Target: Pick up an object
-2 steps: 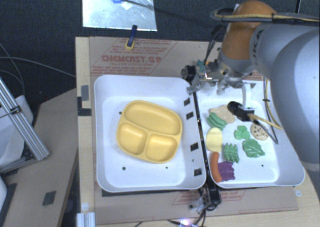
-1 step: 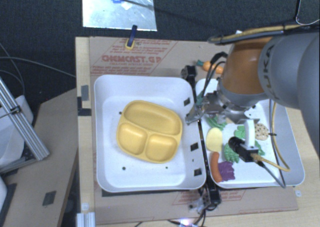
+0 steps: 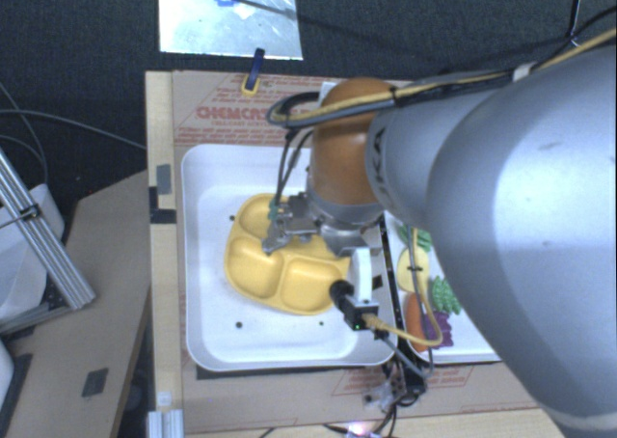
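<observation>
Left white bin holds one item that I can count: a yellow lobed plastic tray, lying flat on the bin floor toward its right half. Its long axis runs on a diagonal, from the upper left of the bin down toward the lower right; the upper-left end points at the bin's far corner, and the lower-right end sits just beside the black cable fitting on the wrist. Right white bin is mostly covered by the grey arm; I see a card printed with fruit pictures lying in it, one, with grapes and a carrot-like shape legible. The gripper is down over the upper middle of the yellow tray, below the orange band. Whether anything is pinched there I cannot tell, the wrist hides it. Both bins rest on a brown cardboard sheet.
</observation>
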You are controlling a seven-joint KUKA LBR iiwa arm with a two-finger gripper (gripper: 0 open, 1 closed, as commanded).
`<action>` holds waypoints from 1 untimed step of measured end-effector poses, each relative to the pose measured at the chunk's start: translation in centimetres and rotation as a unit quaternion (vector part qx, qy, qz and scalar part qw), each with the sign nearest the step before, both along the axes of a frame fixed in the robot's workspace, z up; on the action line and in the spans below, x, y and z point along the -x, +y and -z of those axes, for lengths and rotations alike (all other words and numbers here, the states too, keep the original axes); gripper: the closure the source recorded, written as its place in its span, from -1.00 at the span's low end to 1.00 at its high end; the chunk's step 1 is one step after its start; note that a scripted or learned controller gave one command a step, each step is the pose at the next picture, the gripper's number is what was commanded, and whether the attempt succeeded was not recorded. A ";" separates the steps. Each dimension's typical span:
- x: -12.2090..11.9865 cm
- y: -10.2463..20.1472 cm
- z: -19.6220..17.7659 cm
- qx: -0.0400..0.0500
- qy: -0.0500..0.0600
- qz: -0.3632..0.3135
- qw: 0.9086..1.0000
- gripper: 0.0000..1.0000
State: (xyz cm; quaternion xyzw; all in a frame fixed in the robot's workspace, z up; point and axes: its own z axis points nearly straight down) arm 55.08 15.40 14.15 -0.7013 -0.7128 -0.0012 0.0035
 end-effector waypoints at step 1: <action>6.6 -8.7 -4.5 0.003 0.000 0.011 1.000 -1.00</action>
